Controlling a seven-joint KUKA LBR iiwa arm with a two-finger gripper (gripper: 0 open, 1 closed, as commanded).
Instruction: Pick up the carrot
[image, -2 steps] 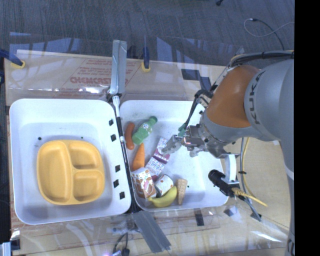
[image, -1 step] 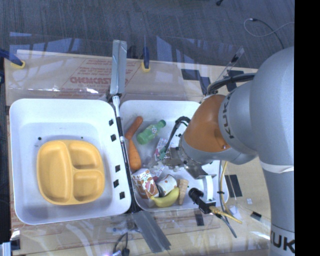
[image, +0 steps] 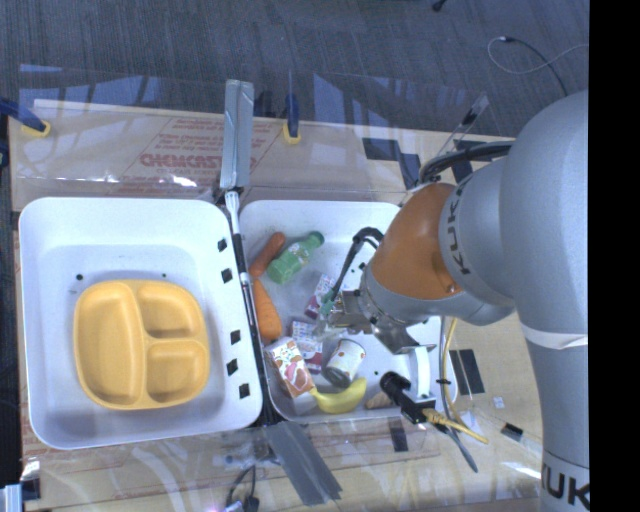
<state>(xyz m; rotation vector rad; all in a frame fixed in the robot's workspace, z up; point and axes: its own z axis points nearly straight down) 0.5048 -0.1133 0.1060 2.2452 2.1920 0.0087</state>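
An orange carrot (image: 268, 311) lies lengthwise along the left wall of the right bin (image: 300, 212). A second, shorter orange piece (image: 267, 254) lies slanted just above it, touching a green bottle (image: 295, 257). My gripper (image: 336, 311) hangs below the orange wrist band in the middle of the right bin, over some small packets (image: 324, 297). It sits to the right of the carrot, with a gap between them. The wrist hides much of the gripper.
A juice carton (image: 291, 367), a banana (image: 341, 397) and a small can (image: 346, 357) crowd the right bin's near side. The left bin (image: 40, 300) holds a yellow divided plate (image: 140, 343). The arm covers the right bin's right half.
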